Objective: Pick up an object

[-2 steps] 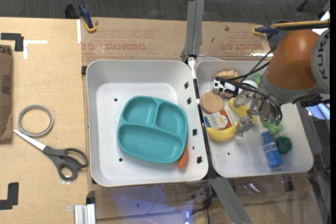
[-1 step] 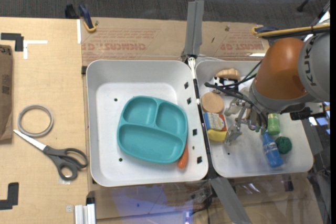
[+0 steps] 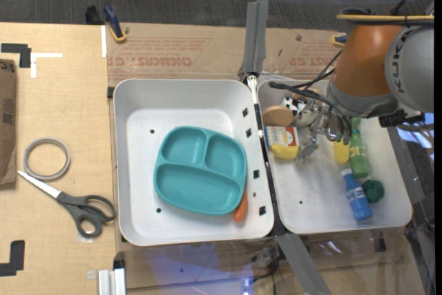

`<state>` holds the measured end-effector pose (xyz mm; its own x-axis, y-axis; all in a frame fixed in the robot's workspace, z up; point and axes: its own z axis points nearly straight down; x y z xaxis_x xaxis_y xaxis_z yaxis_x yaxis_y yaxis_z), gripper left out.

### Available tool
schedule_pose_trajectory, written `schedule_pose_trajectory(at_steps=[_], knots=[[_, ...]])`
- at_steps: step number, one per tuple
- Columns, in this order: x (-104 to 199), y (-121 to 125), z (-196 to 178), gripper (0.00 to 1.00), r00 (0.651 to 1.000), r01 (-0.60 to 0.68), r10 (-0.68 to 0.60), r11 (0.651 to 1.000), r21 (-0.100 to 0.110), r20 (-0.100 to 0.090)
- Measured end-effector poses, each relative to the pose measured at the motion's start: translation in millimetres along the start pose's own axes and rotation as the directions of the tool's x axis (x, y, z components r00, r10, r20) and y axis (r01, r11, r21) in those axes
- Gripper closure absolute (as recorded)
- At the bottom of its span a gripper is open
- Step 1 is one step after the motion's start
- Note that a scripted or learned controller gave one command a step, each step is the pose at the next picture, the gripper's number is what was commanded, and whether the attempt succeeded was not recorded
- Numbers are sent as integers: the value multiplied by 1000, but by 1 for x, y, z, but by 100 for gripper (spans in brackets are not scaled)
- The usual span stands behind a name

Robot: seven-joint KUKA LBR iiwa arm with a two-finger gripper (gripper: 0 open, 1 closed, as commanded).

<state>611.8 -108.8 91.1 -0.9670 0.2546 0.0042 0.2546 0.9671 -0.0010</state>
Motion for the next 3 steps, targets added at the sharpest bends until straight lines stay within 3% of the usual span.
schedule_pose_trajectory(at_steps=[1, 2, 3], knots=[[21, -78, -2, 0, 988, 154, -154, 988, 0, 8], [19, -77, -12, 100, 988, 156, -156, 988, 1, 13], [60, -49, -1, 100, 989, 147, -147, 989, -1, 7]])
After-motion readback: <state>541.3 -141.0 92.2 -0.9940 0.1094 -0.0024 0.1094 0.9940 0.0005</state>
